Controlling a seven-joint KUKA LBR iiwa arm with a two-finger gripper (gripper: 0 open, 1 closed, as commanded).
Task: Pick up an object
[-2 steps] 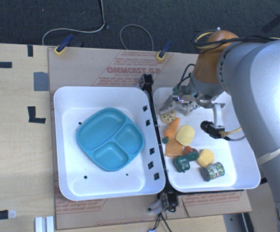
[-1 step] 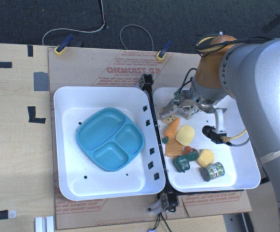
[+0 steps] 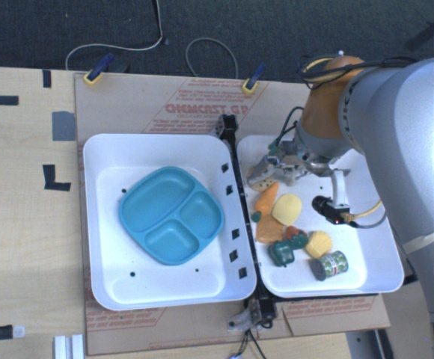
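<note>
The jaws sit at the far left of the right bin (image 3: 381,275), but whether they are apart or together I cannot tell: the gripper (image 3: 277,172) is a tangle of pale metal and dark parts seen from above, and nothing recognisable shows between its tips. It is low over the bin floor, just far of the orange carrot-like piece (image 3: 267,198), with the grey arm (image 3: 396,126) and its orange band (image 3: 325,114) coming in from the right. The candidates for picking lie in a tight cluster near of the gripper: the carrot piece, a pale yellow lemon-like fruit (image 3: 287,209) touching it, an orange wedge (image 3: 269,230), a dark green toy (image 3: 282,253), a small yellow corn-like piece (image 3: 319,243) and a little tin can (image 3: 330,265) nearest the viewer. The left bin (image 3: 97,223) holds a blue divided plate (image 3: 173,214). The step in hand reads as the descent or closing stage of a grasp attempt, not a lift. The next move calls for closing on one item alone, most likely the carrot piece, and because the pieces touch one another, a clean vertical lift would be needed to avoid dragging its neighbours.
</note>
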